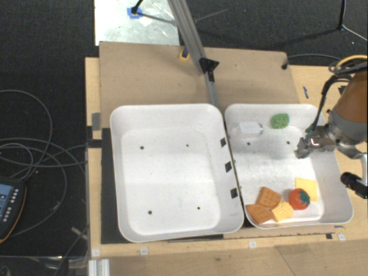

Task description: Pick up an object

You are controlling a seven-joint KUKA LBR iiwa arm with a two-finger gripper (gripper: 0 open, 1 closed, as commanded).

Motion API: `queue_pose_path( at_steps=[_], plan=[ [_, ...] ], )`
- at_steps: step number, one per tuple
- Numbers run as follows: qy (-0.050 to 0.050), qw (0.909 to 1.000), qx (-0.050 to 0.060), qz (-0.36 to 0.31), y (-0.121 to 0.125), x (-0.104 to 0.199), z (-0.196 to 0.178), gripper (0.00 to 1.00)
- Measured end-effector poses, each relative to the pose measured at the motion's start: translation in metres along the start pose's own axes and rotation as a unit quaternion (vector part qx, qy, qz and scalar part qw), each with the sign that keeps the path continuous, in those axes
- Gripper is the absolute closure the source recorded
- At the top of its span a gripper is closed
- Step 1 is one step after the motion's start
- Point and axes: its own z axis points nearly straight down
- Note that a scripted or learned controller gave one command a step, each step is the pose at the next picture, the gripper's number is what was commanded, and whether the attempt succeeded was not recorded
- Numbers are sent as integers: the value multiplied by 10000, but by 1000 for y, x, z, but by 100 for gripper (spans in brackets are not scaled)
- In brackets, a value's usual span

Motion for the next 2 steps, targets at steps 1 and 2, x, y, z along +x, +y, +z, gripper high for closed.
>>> queue_pose_path(
  at_steps=[1,2],
  plan=[
    [-1,10000,-2,-6,1,10,-55,100],
    [-3,10000,-6,-1,3,9,-109,100]
  ],
)
